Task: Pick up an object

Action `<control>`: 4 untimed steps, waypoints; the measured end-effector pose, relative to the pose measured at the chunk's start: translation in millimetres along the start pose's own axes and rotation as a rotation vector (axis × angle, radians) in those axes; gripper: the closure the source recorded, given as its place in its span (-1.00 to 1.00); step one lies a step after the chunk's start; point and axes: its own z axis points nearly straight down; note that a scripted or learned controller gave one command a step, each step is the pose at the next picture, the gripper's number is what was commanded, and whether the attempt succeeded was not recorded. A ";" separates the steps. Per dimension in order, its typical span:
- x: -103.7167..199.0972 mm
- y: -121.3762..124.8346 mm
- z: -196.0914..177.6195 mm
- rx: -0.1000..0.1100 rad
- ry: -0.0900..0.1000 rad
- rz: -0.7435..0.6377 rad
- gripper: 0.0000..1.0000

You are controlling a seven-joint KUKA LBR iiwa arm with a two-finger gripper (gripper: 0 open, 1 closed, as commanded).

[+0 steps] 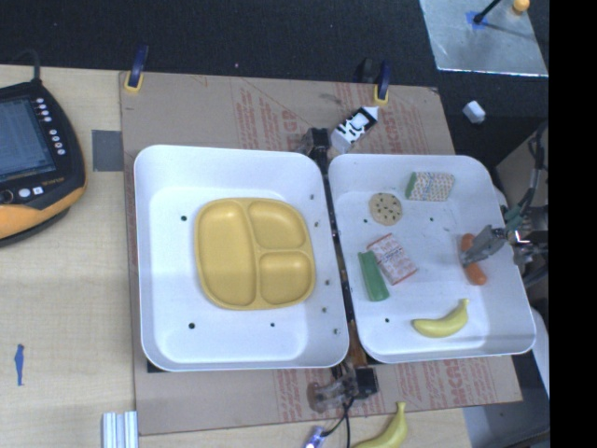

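Note:
The right white bin (434, 292) holds several small things. An orange carrot-like piece (476, 273) lies near its right wall, and my gripper (483, 246) comes in from the right directly over it, covering its middle. A yellow banana (441, 321) lies at the front of the bin. A green bar (373, 275) and a red-and-white packet (393, 258) sit side by side at the centre left. Behind them are a round cookie (384, 208) and a speckled packet (429, 187).
The left bin (168, 278) carries a yellow divided plate (254, 252). A teach pendant (33, 161) rests at the far left of the bench. A second banana (387, 429) lies outside the bins at the front, and a black-and-white object (354, 126) sits behind them.

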 end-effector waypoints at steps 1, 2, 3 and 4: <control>-29.9 69.9 97.7 0.002 -0.001 -0.002 -1.00; -4.8 153.7 132.8 0.000 -0.001 -0.001 -1.00; 68.9 173.9 109.3 -0.002 -0.001 -0.001 -1.00; 57.2 173.9 158.4 0.002 -0.002 0.000 -1.00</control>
